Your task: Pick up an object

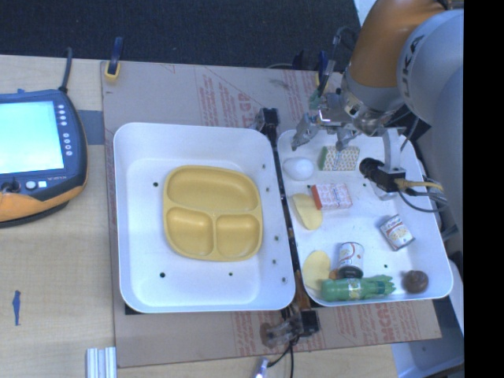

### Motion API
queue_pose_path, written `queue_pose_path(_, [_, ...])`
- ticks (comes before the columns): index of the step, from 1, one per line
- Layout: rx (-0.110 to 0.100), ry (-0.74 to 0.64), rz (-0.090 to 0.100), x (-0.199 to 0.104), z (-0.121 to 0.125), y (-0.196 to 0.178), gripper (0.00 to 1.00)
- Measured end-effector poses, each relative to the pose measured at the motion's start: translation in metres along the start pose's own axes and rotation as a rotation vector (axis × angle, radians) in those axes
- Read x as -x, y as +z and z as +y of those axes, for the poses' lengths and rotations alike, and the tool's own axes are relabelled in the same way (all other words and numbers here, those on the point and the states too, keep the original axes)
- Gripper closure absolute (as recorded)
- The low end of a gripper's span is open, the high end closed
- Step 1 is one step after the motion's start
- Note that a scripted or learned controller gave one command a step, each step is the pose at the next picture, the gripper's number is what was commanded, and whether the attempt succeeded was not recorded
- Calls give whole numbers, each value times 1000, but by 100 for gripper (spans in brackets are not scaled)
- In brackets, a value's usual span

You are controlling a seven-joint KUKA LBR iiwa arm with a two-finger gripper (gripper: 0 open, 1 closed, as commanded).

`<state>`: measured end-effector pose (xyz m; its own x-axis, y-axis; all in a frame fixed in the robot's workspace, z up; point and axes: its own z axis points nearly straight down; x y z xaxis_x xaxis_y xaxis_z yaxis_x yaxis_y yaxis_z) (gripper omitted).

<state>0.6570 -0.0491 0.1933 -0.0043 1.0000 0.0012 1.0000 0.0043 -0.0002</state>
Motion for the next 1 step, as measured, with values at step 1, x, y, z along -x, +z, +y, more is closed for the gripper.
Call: queue_pose_path(1, [-4,1,-3,-14,-51,2,0])
